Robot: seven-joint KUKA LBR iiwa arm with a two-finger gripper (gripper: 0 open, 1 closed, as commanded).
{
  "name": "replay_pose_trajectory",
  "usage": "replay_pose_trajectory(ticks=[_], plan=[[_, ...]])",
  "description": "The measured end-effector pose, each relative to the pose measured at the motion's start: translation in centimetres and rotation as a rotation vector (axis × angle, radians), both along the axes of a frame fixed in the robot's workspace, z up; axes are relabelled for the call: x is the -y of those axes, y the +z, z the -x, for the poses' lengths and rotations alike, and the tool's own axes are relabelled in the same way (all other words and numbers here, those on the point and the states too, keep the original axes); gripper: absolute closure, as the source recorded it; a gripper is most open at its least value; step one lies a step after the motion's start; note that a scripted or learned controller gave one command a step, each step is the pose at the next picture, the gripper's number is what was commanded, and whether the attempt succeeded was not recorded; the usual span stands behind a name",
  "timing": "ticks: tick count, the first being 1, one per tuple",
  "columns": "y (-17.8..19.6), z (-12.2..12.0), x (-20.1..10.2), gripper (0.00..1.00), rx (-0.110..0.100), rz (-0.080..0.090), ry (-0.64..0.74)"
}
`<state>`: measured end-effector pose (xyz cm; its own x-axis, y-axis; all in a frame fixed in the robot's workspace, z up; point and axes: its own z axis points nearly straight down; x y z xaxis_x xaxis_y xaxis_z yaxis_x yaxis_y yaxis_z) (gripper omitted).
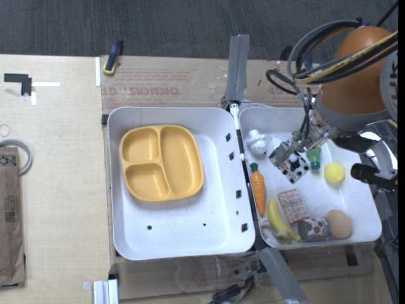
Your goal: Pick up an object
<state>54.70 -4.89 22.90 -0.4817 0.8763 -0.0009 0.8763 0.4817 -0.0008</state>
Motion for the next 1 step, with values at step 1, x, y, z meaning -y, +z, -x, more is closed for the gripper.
replay_pose_trajectory(ticks=[1], plan=[[-3.82,-1.38,-1.60,1.00,-0.002,0.000,0.091]])
